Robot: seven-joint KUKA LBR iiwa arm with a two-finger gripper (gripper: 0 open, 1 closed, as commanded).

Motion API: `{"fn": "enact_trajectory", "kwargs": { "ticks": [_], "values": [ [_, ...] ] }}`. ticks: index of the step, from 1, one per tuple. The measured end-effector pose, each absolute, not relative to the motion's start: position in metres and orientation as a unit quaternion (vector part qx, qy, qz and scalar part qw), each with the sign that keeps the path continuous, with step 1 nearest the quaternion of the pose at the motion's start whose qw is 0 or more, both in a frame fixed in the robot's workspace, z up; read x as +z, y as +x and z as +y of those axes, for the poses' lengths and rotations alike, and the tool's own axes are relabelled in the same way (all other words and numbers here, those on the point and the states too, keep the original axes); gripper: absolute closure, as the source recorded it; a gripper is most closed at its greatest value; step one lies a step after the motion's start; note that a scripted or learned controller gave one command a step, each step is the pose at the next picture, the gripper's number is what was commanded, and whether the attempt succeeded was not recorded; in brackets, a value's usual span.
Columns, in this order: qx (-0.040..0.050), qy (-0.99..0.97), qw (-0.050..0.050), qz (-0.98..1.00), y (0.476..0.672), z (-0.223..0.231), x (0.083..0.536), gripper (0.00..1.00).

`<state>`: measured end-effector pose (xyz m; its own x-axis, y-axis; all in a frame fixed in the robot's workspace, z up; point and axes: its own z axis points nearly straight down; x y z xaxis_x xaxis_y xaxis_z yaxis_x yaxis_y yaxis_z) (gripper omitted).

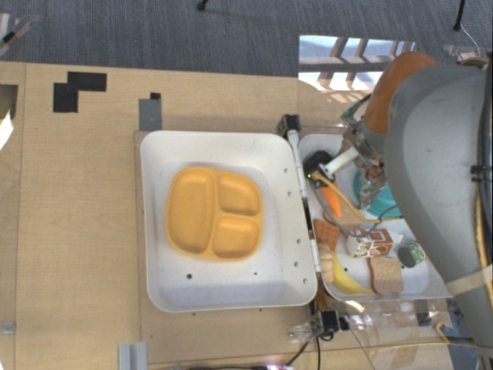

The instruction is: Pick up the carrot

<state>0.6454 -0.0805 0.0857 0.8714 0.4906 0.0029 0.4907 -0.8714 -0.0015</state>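
Observation:
The carrot [333, 200], small and orange with its tip toward the near side, lies in the right bin [333, 293] close to the bin's left wall. The gripper [373, 177] hangs over the far part of that bin, just right of the carrot and a little beyond it. Nothing is visibly held in it. The grey arm with its orange band [393, 83] covers the right side of the bin.
Near the carrot lie a brown waffle [326, 234], a small carton [374, 243], a banana [347, 280], a bread slice [386, 277], a green item [413, 254] and a teal item [383, 200]. The left bin [166, 284] holds a yellow divided plate [214, 213].

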Motion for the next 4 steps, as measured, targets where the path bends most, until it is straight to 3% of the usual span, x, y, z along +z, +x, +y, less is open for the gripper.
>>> {"fn": "enact_trajectory", "kwargs": {
  "ticks": [1,2,3,4],
  "values": [
    [-0.0022,-0.994,0.0,-0.108,0.594,-0.093,0.087,0.0],
    [-0.0068,-0.994,0.002,-0.108,0.607,-0.03,0.191,0.0],
    [-0.0001,-0.995,0.001,-0.104,0.572,-0.012,0.185,0.0],
    [0.0,-0.994,0.001,-0.105,0.554,-0.021,0.185,0.0]
  ]
}}
